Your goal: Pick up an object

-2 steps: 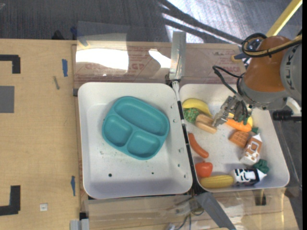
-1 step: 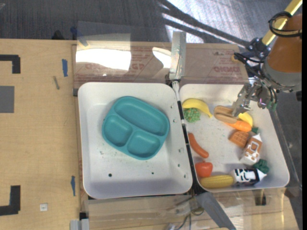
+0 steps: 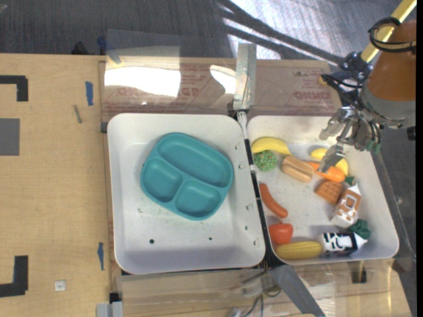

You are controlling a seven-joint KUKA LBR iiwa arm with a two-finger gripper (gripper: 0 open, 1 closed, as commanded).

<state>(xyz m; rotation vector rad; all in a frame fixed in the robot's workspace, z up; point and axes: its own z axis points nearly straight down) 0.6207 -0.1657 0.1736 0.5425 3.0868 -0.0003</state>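
Note:
The right bin holds several toy foods. Among them are a banana, a green bunch, a hot dog, an orange carrot, a brown waffle and a small carton. My gripper hangs over the bin's far right part, just above the carrot and a yellow piece. Its fingers stand apart with nothing between them; the lower fingertip reaches down close to the carrot.
A teal divided plate lies in the left bin. Nearer the front of the right bin are a red sausage, a red pepper, corn and a black-and-white toy. A metal divider post stands behind the bins.

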